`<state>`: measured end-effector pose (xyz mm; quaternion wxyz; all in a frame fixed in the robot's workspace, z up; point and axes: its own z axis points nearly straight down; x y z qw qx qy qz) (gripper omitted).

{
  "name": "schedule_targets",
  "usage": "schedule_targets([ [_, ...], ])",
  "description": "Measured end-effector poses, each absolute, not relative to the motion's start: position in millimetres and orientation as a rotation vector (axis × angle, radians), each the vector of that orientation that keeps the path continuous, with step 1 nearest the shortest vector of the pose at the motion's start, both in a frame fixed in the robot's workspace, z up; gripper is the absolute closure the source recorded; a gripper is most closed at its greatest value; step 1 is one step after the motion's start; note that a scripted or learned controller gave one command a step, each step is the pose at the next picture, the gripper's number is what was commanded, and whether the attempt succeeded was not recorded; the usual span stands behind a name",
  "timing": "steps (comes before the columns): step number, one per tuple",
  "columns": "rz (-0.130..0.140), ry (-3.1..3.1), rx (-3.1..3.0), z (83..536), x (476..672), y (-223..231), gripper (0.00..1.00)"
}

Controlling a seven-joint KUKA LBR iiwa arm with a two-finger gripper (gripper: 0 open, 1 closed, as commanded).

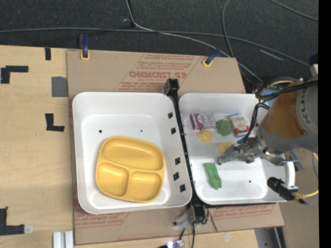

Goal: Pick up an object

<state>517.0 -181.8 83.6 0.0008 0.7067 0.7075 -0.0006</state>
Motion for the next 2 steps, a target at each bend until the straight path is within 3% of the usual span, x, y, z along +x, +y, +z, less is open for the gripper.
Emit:
schedule_targets([
  [1, -0.001, 2.218, 2.217, 96.2, 518.1, -182.8, 1.00],
  [2, 0.003, 2.220, 2.217, 157.5, 525.1, -185.0, 1.00],
])
